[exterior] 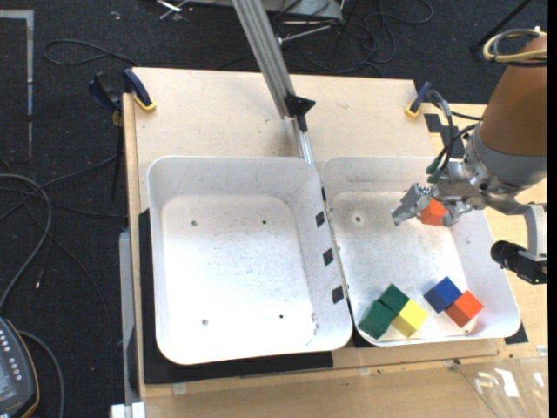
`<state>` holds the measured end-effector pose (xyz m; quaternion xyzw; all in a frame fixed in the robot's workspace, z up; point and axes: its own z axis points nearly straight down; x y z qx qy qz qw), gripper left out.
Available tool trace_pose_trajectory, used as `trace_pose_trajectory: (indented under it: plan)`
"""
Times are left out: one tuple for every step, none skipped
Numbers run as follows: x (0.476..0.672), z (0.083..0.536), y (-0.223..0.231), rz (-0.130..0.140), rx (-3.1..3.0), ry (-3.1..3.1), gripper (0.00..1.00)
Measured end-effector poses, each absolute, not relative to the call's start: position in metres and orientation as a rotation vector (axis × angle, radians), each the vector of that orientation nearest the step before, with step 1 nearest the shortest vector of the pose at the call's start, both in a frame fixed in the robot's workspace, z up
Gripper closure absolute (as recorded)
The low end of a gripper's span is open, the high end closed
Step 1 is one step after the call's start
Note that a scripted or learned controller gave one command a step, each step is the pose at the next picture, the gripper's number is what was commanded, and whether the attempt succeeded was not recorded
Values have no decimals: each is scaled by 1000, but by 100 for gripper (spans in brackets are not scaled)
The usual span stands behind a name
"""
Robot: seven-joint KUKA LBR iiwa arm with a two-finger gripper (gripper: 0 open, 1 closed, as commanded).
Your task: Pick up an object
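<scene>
Item: one grey arm with orange band, reaching in from the right over the right bin (365,181). Its gripper (426,207) sits low over the upper part of that bin, fingers pointing down and to the left. Item: one orange block (432,215), lying directly at the gripper, partly covered by the grey finger (407,207); it appears to be the object chosen for pickup, which would account for the arm's low position here. Finger state: the near finger stands on the block's left side and the rest of the gripper body covers its upper right, so the block seems to sit between the fingers at a narrow spread; whether they actually press on it or merely flank it cannot be told, nor whether the block is off the bin floor. Item: a cluster at the bin's lower edge, well apart from the gripper, comprising a green block (383,312) touching a yellow block (410,320), and a blue block (445,293) touching a red-orange block (466,307). Item: left bin (174,190), beside the right one, sharing the middle wall.
</scene>
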<state>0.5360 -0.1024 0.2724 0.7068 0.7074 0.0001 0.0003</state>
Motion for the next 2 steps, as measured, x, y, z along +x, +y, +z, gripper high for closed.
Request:
trace_pose_trajectory:
  plan:
    - [514,93,-166,0,2224,2217,0]
    - [584,130,-199,4,2211,2218,0]
